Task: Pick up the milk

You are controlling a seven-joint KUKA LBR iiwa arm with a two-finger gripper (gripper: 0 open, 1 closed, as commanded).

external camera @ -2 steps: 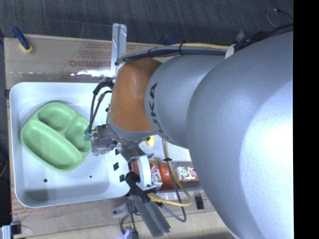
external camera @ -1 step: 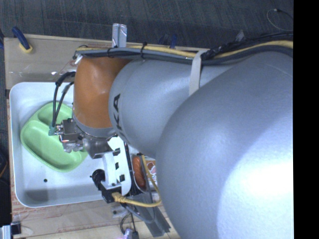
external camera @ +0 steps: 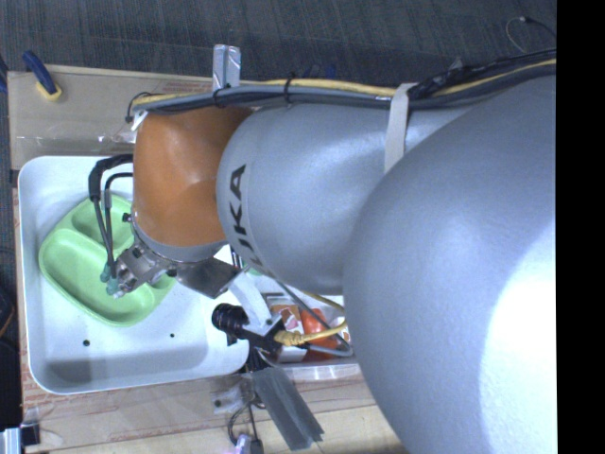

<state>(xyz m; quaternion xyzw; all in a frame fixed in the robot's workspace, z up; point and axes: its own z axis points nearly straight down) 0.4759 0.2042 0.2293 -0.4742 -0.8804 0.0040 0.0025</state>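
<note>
My arm covers most of the view, its orange band (external camera: 180, 178) hanging over the left bin (external camera: 57, 348). The gripper (external camera: 282, 407) points down toward the front edge of the bench, just past the bins' front rims near where the two bins meet. Nothing can be seen held in it. A red and orange packet (external camera: 317, 334) peeks out from under the arm in the near left corner of the right bin. The arm hides the rest of the right bin.
A pale green curved dish (external camera: 80, 263) lies in the left half of the left bin, partly under the wrist. A blue and yellow clamp (external camera: 43, 76) sits on the bench's back left corner. Wooden bench edge (external camera: 142, 414) runs along the front.
</note>
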